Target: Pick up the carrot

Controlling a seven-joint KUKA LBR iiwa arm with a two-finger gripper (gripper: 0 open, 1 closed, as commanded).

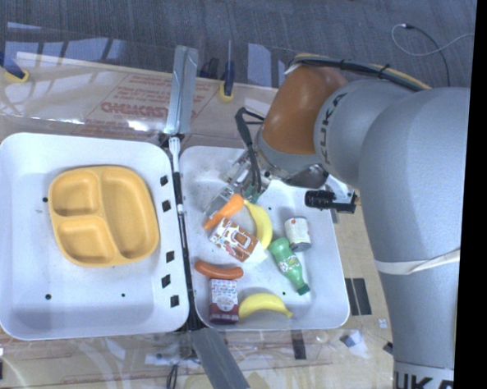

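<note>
Carrot [224, 212] lies in the right bin [332, 302], tilted, leaning on a snack packet [237, 242] with a banana [261, 223] just beside it, so I judge a clean approach is only possible at its upper end. My tool [246, 180] hangs right over that upper end for this reason, but I cannot tell its state. Crowding from the green bottle [290, 265] and sausage [219, 270] nearby makes a wrong catch likely, I think.

Even overhead light, soft shadows. Glare on the plastic sheet [134, 92] behind the bins [23, 299]. Slightly soft focus; arm [409, 183] mildly blurred.
</note>
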